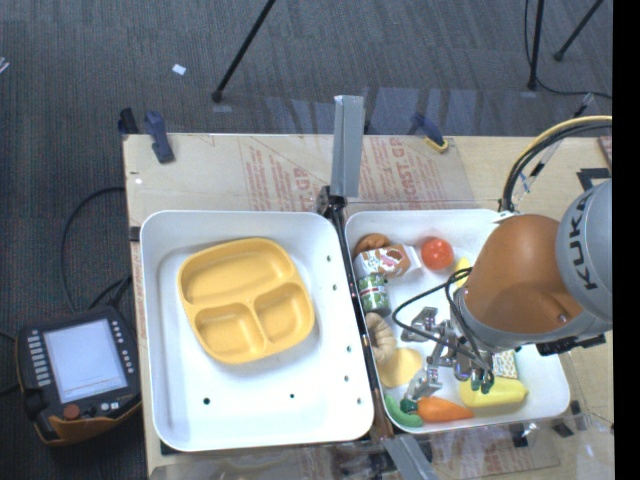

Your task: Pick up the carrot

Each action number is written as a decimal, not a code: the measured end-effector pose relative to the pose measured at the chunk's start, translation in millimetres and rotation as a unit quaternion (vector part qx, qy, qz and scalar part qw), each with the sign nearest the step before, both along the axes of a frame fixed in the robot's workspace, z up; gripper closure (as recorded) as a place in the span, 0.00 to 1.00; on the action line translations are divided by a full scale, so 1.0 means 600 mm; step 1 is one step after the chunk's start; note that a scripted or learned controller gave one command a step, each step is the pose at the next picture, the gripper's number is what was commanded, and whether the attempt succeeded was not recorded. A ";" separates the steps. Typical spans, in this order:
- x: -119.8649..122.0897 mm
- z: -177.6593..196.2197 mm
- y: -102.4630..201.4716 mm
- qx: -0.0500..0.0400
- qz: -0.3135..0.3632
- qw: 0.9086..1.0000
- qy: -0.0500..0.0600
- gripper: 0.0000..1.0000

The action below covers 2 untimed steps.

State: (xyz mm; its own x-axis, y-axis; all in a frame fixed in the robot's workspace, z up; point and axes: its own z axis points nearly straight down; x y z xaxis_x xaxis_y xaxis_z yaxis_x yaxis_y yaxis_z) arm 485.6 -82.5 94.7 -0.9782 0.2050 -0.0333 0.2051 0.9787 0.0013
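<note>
Metal-grey, the fingers [437, 376] hang at the near end of the right bin [555, 393], tips pointing down toward the toy food; how far apart they stand I cannot tell, as cables and wrist hardware clutter them, and nothing shows clamped between them. Just below them lies the carrot [443, 409], orange with a green top, flat on the bin floor against the near wall, its green end toward the left. Whether the tips touch it is unclear. Crowding it are a yellow piece [497, 396] just to its right and a pale yellow piece [398, 366] just above its left end. Farther up the bin's left side stand a small green can [373, 293] and a red-and-white labelled tub [382, 261], with a red tomato [436, 253] near the far wall. The arm's orange band [515, 278] covers much of the bin's right half. The left bin [165, 368] holds a yellow divided tray [245, 298]. Both bins sit on the wooden surface [240, 173], and a handheld control pendant [75, 373] lies on the floor to the left.
</note>
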 end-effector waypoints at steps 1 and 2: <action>0.037 -0.012 -0.100 0.005 -0.097 0.995 0.016 0.00; -0.005 0.015 0.005 0.005 -0.131 0.991 0.009 0.00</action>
